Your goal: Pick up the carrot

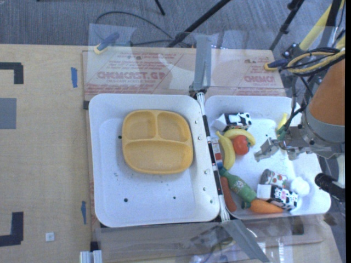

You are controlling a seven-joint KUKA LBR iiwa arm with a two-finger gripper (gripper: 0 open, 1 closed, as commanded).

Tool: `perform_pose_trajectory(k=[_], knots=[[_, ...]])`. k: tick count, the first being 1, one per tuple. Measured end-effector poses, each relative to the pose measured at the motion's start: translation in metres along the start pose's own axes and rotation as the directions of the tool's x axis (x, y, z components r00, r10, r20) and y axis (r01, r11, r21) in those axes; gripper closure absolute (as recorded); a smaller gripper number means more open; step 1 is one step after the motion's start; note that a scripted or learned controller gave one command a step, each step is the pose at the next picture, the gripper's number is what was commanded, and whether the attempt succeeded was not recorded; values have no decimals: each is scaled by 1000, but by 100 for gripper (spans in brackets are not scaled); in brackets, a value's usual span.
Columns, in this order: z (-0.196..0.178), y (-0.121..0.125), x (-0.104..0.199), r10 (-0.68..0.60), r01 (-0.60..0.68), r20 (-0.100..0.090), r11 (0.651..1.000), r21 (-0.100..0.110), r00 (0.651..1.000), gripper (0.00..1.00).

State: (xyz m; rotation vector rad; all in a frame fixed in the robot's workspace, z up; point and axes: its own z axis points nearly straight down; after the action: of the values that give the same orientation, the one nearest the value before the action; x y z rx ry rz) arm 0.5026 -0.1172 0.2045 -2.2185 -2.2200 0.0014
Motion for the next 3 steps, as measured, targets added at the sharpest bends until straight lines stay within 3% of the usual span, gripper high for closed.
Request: perform_pose_trajectory(k=[1, 2, 3], knots=[[36, -24, -19, 254, -254, -1, 967, 1, 967, 0], [63, -24, 2, 520, -520, 0, 854, 4, 854, 0], [77, -23, -6, 774, -774, -1, 634, -3, 634, 0]])
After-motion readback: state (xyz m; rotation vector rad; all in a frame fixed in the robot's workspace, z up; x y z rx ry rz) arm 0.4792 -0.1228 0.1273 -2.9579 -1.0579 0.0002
